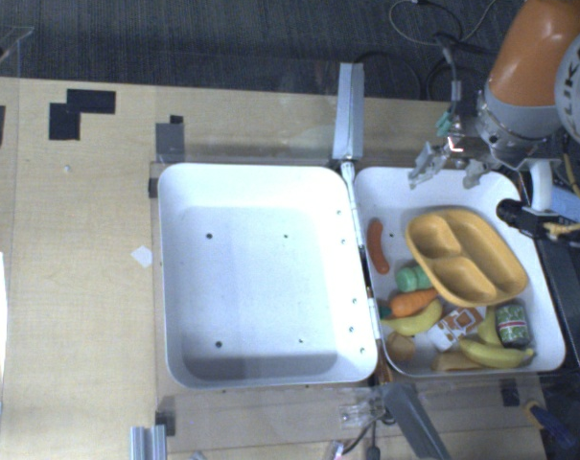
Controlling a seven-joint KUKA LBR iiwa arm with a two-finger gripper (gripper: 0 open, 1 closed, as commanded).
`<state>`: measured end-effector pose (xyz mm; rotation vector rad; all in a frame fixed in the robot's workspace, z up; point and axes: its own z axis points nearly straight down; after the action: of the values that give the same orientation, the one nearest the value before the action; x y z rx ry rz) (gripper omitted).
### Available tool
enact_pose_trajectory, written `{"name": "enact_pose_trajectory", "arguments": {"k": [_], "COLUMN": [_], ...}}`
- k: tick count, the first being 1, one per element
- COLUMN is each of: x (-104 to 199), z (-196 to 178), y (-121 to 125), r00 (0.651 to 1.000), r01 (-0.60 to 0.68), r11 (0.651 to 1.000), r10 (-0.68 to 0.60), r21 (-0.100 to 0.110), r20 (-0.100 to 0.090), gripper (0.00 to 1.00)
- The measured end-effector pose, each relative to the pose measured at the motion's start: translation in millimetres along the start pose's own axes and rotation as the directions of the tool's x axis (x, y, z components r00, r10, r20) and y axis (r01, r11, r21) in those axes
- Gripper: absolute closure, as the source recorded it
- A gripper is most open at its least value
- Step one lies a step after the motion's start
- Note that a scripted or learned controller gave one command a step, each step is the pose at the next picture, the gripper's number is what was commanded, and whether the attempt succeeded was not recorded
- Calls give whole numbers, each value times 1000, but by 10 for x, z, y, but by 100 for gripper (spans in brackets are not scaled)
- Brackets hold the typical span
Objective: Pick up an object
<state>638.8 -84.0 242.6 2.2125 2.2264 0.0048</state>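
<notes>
the gripper [450, 168] hangs with fingers spread and nothing between them over the right bin's [390, 185] far edge. the pickable things crowd that bin's near end: yellow dish [465, 252], carrot [412, 303], bananas [496, 353], can [511, 324].

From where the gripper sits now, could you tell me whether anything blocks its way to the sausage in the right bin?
Nothing visible does. The gripper hovers over the right bin's far edge, and bare white floor separates it from the sausage.
</notes>
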Motion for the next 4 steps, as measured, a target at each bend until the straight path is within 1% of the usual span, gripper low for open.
{"name": "enact_pose_trajectory", "arguments": {"k": [1,2,3,4], "x": [-530,-276,-275,-273], "z": [1247,1434,1317,1314], "y": [-334,-503,-483,-481], "r00": [986,985,984,984], "r01": [166,175,176,176], "r11": [986,984,984,984], "r10": [-166,-174,-175,-175], "r21": [0,-31,-37,-37], "r20": [1,13,15,15], "gripper": [0,0,100,0]}}
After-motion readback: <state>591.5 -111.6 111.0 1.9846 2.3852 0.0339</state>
